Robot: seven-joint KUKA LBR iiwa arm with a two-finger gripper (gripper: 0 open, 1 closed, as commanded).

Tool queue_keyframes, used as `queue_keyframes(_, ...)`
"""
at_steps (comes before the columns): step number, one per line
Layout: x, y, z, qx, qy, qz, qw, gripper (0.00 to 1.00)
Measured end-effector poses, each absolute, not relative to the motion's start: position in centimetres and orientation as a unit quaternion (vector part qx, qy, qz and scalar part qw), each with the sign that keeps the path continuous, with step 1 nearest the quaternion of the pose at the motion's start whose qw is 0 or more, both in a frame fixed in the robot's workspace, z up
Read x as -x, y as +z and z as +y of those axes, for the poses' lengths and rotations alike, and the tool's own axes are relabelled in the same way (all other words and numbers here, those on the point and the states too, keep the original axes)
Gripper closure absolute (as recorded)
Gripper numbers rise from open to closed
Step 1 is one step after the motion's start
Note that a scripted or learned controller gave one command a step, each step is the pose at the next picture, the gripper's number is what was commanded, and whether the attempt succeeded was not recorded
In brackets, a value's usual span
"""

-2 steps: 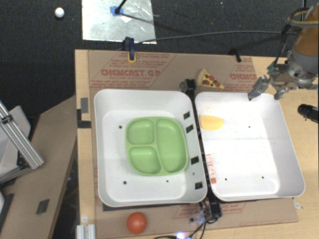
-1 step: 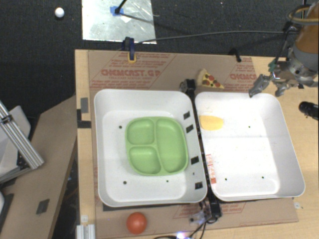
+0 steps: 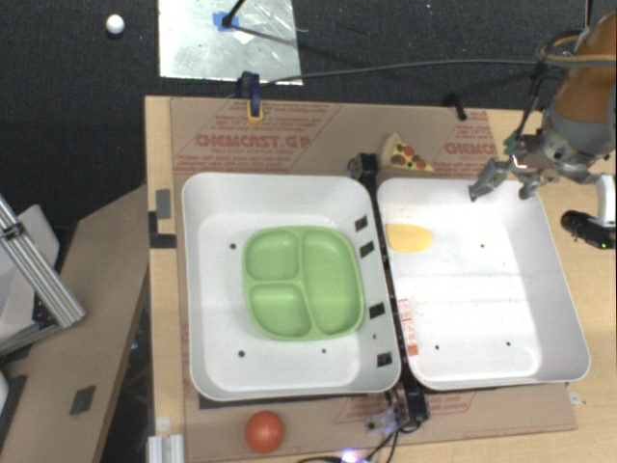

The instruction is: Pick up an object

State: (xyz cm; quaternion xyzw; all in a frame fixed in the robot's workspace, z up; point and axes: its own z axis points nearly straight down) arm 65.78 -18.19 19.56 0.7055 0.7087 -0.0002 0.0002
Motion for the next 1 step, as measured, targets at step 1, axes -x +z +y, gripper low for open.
queue_keyframes(1, -66.25, 15.35, -18.41, -0.705, -0.0002, 0.709, 0.0, 0.0)
